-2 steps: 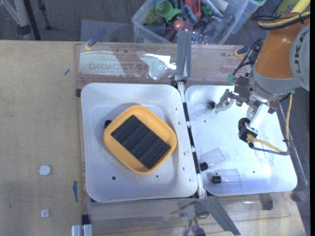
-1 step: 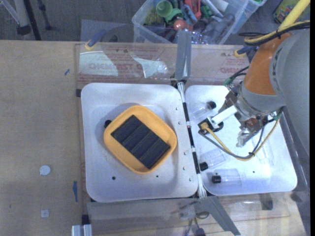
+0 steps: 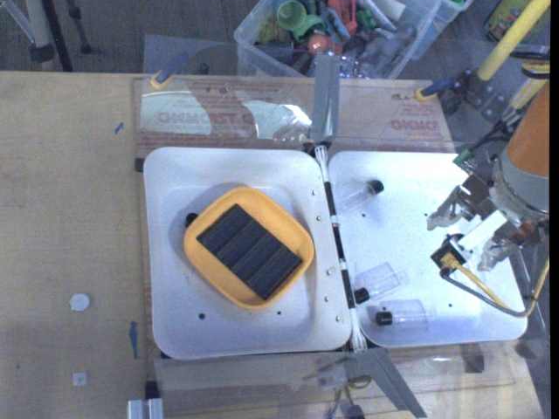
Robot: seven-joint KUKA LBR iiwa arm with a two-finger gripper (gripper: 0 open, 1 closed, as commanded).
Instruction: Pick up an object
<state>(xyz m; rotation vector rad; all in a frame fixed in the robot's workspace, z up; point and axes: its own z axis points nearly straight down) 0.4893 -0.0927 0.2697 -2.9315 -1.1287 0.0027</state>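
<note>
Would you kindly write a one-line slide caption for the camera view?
KUKA arm's gripper hovers over the right bin with clear vials; a yellow tray sits in the left bin.

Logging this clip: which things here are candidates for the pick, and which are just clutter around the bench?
In play: gripper; yellow tray in the left bin; three clear tubes in the right bin.
Lying about: tub of toys, cardboard sheet.

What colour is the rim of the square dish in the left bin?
Yellow-orange rim around a dark slatted centre, seen in the camera view.
</note>
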